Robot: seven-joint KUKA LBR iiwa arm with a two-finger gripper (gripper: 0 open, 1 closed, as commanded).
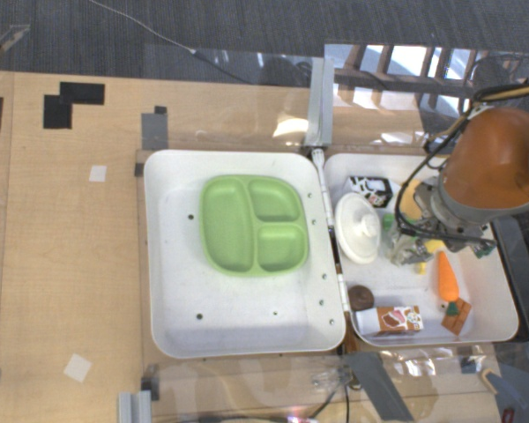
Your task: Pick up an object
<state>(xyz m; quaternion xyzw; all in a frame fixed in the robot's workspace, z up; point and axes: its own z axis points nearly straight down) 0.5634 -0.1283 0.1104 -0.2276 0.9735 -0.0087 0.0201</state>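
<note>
Wooden bench [62,263], two white bins [172,324], dark ribbed floor [247,7] behind

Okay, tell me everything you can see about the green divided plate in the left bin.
The green divided plate is pale green, plastic by its look, a rounded rectangle with three compartments: one long one on its left side and two smaller ones stacked on its right. It lies flat, right side up, near the middle of the left bin, a little toward the far wall. Nothing lies in its compartments, and nothing but the bin floor touches it.

Green divided plate [251,225], white bins [172,324], white lid [360,227], orange carrot [447,277], black-and-white patterned item [370,187], possibly brown disc [361,298]
</note>
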